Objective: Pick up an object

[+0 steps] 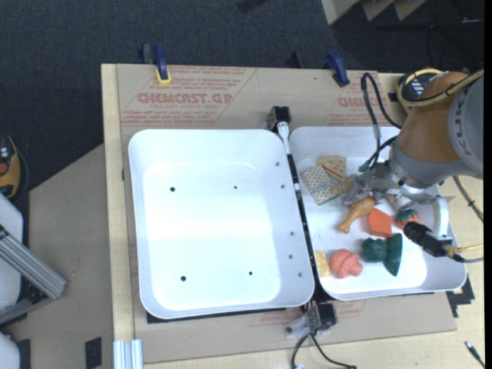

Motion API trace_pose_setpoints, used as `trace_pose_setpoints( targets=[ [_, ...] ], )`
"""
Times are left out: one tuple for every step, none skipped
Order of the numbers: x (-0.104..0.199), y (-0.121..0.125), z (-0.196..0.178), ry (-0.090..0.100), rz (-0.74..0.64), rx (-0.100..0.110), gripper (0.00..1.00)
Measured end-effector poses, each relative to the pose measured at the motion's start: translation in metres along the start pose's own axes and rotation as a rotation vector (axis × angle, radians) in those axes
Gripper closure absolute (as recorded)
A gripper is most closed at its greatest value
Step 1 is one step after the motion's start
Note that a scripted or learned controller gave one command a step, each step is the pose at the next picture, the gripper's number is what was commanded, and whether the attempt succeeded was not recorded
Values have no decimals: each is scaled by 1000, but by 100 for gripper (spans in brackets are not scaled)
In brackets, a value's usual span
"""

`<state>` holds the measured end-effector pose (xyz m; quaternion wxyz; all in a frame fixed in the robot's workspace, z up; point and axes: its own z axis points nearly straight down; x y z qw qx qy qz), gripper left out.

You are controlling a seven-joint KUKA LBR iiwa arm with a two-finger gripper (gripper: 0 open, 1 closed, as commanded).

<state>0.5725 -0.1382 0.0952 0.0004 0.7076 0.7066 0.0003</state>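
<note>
Your tool (pixel 374 183) hangs low in the right bin (pixel 338 140), under the grey and orange arm (pixel 430 141). The arm covers much of it, so from this slant I cannot tell how the tool stands or whether anything is caught in it.

The thing nearest to the tool is the yellow-brown toy (pixel 357 213), shaped like a drumstick. It lies just below and a little to the left of the tool, very close to it or touching; I cannot say which. Its long axis runs diagonally, from its thick end at the lower left up to its thin end near the tool. In my judgement, a grasp would go best across this axis, not along it.

The right bin holds all the things:
- a checkered cloth piece (pixel 317 184) and a cracker-like piece (pixel 334 167) at the upper left;
- an orange block (pixel 379 223) just beside the drumstick toy;
- a dark green toy (pixel 383 251) and a pink toy (pixel 345 263) near the front edge.

The left bin (pixel 146 229) has nothing in it except small dark dots on its floor. Both bins sit side by side on the counter (pixel 115 129).
</note>
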Motion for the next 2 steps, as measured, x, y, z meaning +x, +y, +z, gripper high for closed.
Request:
trace_pose_setpoints(
  targets=[
    [25, -70, 7, 2, -2, 2, 100],
    [78, 5, -97, 0, -11, -16, 100]
  ],
)
